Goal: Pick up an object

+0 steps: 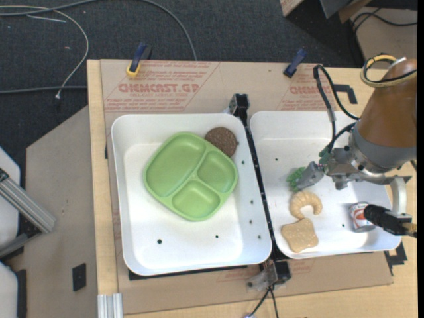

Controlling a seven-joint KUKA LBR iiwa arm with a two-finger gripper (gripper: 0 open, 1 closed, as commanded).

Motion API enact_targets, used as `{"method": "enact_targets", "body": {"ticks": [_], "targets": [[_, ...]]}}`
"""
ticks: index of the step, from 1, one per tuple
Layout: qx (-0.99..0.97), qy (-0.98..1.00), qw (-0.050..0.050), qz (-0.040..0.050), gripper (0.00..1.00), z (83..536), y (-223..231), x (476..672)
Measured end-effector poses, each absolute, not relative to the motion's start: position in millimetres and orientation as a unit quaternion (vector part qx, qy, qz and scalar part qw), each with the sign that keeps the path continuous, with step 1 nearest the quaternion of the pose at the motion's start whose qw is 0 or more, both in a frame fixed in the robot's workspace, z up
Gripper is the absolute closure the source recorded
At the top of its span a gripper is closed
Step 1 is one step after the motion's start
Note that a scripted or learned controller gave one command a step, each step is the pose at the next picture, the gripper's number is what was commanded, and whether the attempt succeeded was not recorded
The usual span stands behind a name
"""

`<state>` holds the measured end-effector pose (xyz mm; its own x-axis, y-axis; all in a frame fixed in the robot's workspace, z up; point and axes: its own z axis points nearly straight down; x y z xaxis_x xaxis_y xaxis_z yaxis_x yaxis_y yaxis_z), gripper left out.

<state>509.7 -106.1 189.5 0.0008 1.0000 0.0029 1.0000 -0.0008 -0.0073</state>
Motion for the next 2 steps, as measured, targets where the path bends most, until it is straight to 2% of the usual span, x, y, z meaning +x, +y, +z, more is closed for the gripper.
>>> {"method": "enact_targets", "body": {"ticks": [1,2], "targets": [[-0.707,-0.707,0.005,0.0022,0.00,129.9,-104.3,499.9],[-0.708,-0.707,0.001,-0.0006,1.00,144.5,-104.6,502.5]]}}
